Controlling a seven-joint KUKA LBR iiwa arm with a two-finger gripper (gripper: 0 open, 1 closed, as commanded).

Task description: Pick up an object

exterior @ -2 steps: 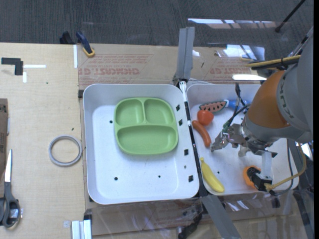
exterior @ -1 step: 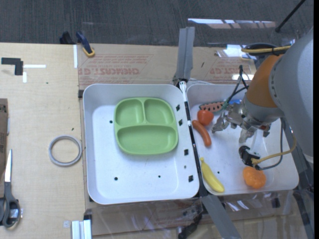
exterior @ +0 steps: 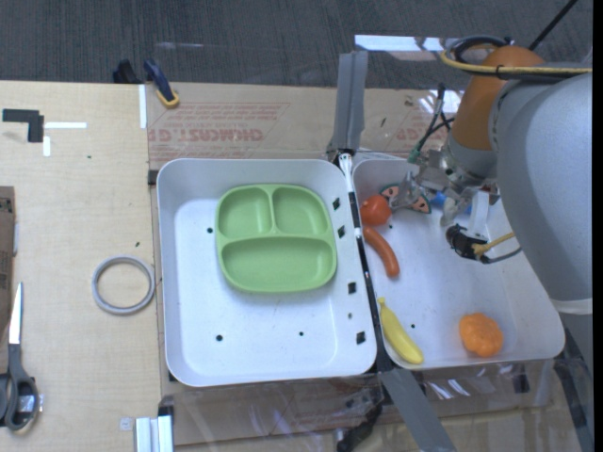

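1. Jaws (exterior: 407, 196) of the grey arm hang low at the far end of the right bin (exterior: 528, 342), beside a red tomato (exterior: 375, 210).
2. I cannot tell if the jaws are open or closed.
3. Sausage (exterior: 382, 251), banana (exterior: 399, 335) and orange (exterior: 481, 334) lie in the same bin.
4. Green plate (exterior: 276, 236) sits in the left bin (exterior: 188, 347).

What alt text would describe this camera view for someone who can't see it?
A grey robot arm reaches into the right bin, its gripper beside a red tomato. That bin also holds a sausage, banana and orange; the left bin holds a green divided plate.
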